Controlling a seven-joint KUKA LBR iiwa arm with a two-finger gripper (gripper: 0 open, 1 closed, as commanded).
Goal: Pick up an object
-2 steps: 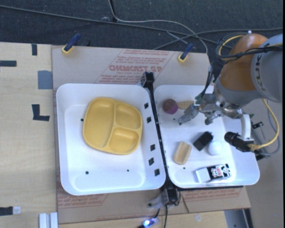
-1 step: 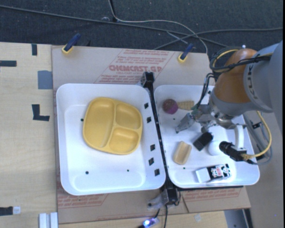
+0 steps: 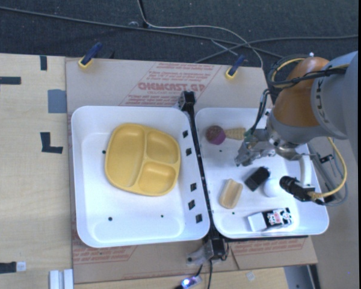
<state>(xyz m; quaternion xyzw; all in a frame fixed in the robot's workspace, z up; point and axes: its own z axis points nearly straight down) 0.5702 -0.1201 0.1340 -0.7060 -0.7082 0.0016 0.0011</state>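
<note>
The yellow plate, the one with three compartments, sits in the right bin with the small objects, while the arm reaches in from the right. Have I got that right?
Not quite. The camera view shows the yellow plate in the left bin, alone. The small objects, such as the purple ball and the tan block, lie in the right bin, where the arm reaches in from the right.

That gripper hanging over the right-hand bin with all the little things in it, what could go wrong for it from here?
The gripper hangs between the purple-topped toy and the small black block, over bare bin floor. Dropping straight down, it might close on nothing. The black block touches a white piece, so a grab there may nudge both. The tan piece lies flat and could slip out.
</note>
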